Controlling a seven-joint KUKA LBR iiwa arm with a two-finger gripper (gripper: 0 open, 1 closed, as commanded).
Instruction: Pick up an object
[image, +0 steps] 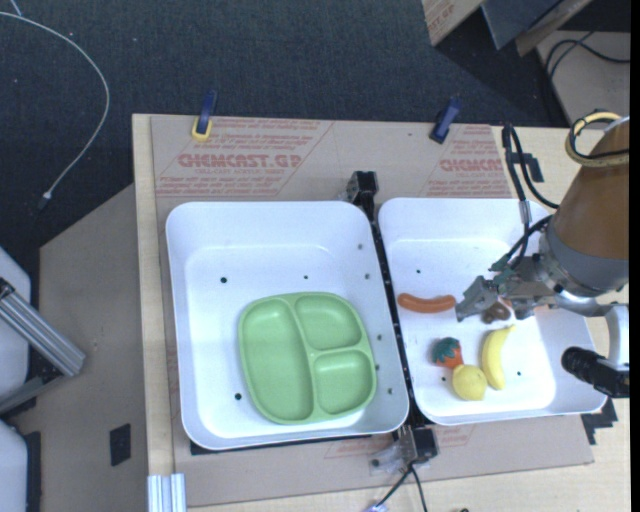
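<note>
Banana (496, 357), unlifted beside lemon (468, 382); gripper (484, 300) hovers just above banana, jaw state indiscernible; grasp remains.

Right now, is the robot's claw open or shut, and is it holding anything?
Gripper: cannot be told; it is above the right bin, near the hot dog and banana.

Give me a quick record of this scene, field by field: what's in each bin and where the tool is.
left bin: green divided plate
right bin: hot dog, banana, lemon, small red and green piece
tool: above right bin, between hot dog and banana
held item: none seen between its fingers
</note>
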